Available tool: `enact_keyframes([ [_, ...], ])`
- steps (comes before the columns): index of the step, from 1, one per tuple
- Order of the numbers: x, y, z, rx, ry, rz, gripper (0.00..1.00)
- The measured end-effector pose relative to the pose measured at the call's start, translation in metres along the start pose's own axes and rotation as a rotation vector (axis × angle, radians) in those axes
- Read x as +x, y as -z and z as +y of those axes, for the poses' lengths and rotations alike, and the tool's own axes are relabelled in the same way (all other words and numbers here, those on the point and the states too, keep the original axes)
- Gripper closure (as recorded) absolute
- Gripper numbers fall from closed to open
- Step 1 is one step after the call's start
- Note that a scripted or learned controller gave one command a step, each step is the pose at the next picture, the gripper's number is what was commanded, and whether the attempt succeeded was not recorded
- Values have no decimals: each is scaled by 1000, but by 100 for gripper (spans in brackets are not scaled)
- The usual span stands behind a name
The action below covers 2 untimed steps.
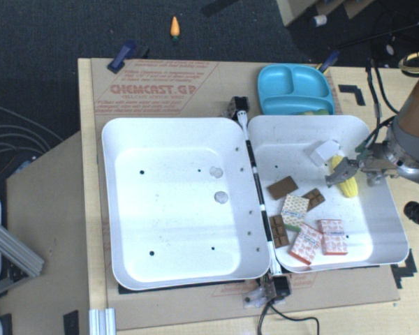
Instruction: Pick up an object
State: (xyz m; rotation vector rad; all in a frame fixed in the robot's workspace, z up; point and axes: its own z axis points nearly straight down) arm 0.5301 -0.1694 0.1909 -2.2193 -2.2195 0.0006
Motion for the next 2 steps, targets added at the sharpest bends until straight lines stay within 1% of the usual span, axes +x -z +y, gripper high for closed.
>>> enact_keyframes([
  [1, -17, -99, 47, -15, 0, -9, 0],
  [2, -18, -88, 47, -18, -1, -11, 100],
])
